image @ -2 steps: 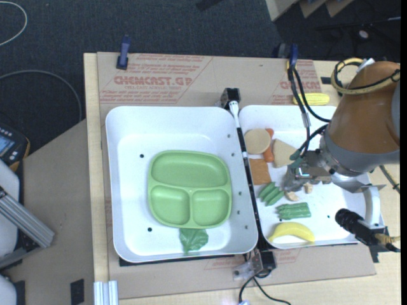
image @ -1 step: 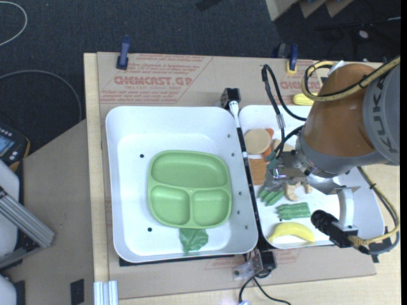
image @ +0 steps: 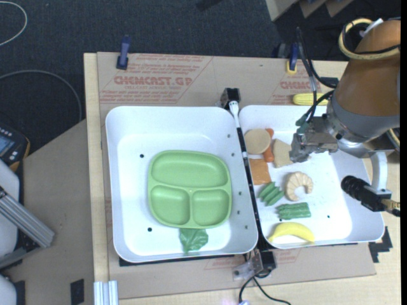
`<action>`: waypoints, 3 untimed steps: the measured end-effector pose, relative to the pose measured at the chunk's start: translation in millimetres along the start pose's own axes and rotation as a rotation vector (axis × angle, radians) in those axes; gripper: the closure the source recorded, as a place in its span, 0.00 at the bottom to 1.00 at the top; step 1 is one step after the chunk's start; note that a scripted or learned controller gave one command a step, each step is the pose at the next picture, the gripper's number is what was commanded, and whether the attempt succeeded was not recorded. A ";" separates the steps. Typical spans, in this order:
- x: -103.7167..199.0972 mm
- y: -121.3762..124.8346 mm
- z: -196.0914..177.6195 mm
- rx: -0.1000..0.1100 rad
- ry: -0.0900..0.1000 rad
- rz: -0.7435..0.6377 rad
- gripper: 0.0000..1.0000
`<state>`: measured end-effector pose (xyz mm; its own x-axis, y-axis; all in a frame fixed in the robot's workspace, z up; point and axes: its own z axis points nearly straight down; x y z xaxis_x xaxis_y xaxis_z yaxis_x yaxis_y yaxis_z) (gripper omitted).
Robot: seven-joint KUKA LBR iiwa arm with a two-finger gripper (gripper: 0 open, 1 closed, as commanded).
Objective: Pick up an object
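The gripper (image: 304, 150) hangs over the right bin (image: 356, 224), just above the croissant (image: 299, 184); from here I cannot tell how it stands or whether it has anything. Nearby lie a banana (image: 291, 232), green beans (image: 269, 193) and bread (image: 257, 141), while the left bin (image: 127, 138) bears a green divided plate (image: 189, 189).

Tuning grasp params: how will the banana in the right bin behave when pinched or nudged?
The banana looks like smooth moulded plastic, so probably stiff, light and somewhat slippery. Its curved body lies flat near the bin's front wall, so a nudge would more likely spin it than roll it.
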<state>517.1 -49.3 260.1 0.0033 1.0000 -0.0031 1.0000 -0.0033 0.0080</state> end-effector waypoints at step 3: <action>50.0 -22.5 32.9 0.005 0.005 -0.010 1.00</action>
<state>495.0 0.7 226.9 -0.0068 1.0000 0.0023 1.0000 0.0068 0.0032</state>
